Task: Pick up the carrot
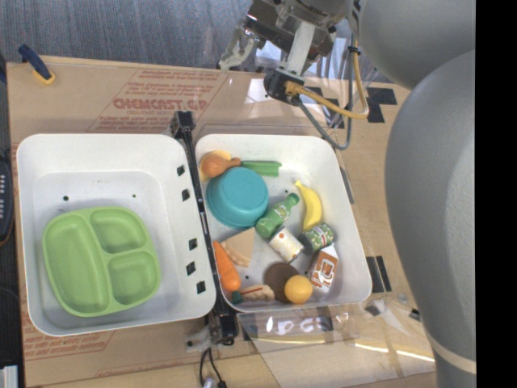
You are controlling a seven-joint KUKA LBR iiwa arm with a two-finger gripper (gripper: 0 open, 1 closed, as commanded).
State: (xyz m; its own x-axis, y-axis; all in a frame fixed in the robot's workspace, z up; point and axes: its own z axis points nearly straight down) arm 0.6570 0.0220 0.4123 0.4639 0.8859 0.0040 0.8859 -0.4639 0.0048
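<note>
Because the carrot point(226, 267) lies wedged against the right bin's point(343, 186) wall at 7 o'clock, the gripper point(242, 48), apparently holding nothing, fingers unreadable, hangs beyond 12 o'clock.

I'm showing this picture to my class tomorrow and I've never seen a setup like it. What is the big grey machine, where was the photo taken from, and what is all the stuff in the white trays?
One camera fixed above a bench looks down at a slant. The big grey shape on the right is a robot arm; its gripper, the tool for grasping, hangs above the far edge of the bench and holds nothing.

Two shallow white bins sit side by side. The left bin holds a green divided plastic plate. The right bin is crowded with toy food: an orange carrot lying along its left wall, a teal bowl, a yellow banana, a green bottle, an orange ball-shaped fruit and several smaller pieces.

The arm's job is to pick up the carrot, which is untouched.
</note>
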